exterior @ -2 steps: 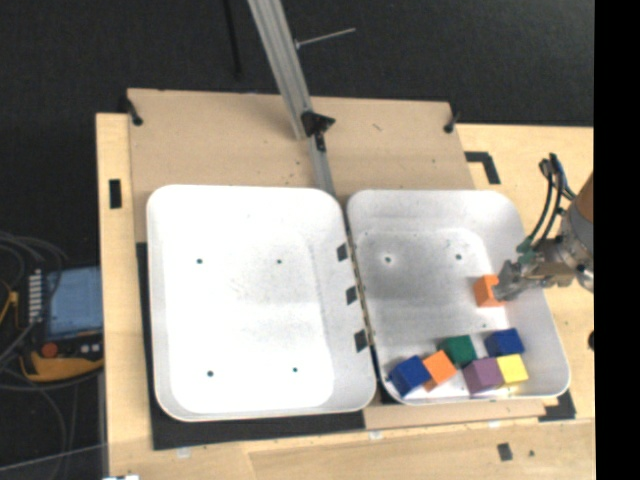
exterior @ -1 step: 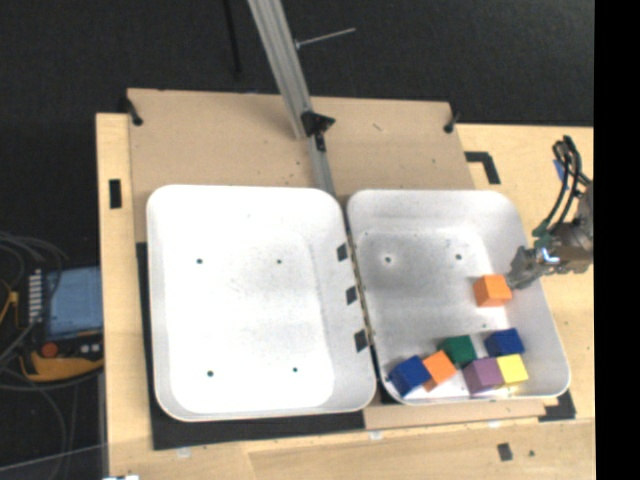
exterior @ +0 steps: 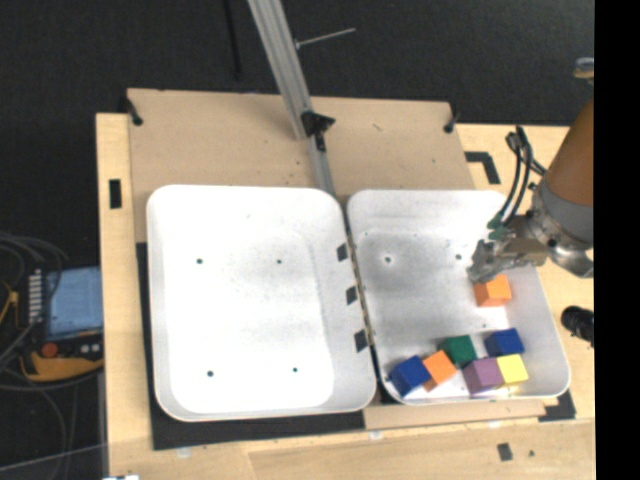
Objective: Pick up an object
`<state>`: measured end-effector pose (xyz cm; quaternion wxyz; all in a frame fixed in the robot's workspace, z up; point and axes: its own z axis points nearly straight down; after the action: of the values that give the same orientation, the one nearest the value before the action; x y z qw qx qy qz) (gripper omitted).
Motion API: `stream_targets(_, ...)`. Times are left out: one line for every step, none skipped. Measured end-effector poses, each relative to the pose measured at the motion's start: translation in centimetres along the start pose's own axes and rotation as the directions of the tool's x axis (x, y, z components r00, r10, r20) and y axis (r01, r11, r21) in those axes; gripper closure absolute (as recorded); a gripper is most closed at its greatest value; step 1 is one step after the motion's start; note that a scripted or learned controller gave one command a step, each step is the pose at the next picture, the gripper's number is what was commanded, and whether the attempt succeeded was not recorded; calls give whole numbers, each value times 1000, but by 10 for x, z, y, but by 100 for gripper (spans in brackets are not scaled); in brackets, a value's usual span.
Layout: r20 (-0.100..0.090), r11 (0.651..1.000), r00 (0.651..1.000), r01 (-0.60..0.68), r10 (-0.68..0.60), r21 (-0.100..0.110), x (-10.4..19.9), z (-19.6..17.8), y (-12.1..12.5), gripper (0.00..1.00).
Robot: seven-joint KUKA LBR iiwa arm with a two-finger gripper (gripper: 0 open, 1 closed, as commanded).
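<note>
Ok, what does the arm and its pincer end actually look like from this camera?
A broad orange band tops a grey wrist section. Black cables loop along its left side. Below sits a grey metal pincer, blocky and dull, with no markings I can read.

Two shallow white bins sit side by side: the left bin [exterior: 250, 298] and the right bin [exterior: 420, 268]. Seven small blocks lie in the right bin. Two are orange: one [exterior: 492, 290] toward 3 o'clock, one [exterior: 439, 367] toward 6 o'clock. Two are blue: one [exterior: 409, 374] at about 7 o'clock, one [exterior: 504, 343] at about 5 o'clock. There is one green block [exterior: 460, 349], one purple block [exterior: 484, 374] and one yellow block [exterior: 513, 369].
</note>
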<state>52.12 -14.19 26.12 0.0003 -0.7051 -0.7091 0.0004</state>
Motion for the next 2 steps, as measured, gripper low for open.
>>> stream_targets(-1, 1000, 1000, 1, -1, 1, 54, 12, 21, 100)
stream_targets(-1, 1000, 1000, 2, -2, -3, 96, 7, 37, 100)
